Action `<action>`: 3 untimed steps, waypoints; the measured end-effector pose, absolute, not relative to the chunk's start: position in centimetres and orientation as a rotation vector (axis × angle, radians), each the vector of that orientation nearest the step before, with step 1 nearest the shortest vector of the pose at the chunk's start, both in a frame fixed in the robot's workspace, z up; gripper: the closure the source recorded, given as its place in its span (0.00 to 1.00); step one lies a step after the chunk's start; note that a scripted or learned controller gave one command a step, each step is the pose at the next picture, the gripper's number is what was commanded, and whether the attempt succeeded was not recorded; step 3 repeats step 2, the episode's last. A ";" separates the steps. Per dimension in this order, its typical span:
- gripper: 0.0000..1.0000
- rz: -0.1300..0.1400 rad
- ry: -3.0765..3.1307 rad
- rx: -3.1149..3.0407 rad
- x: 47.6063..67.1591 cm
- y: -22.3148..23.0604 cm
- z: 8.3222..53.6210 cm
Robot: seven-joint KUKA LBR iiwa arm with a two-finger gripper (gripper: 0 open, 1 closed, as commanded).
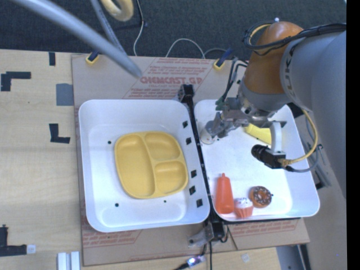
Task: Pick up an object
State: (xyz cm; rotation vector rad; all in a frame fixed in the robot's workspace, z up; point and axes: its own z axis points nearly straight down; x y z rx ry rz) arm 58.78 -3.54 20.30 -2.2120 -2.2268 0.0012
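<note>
Nearest the lens, an orange bottle (224,194), a cupcake (243,207) and a donut (261,196) crowd the right bin's (301,204) front edge, easy candidates for picking. Behind them a yellow banana (259,133) lies partly under the arm. Above the bin's rear left hangs the tool (214,129). A yellow divided tray (151,163) occupies the left bin (95,151).
</note>
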 end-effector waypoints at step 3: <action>1.00 0.000 -2.229 -2.211 60.7 7.9 21.6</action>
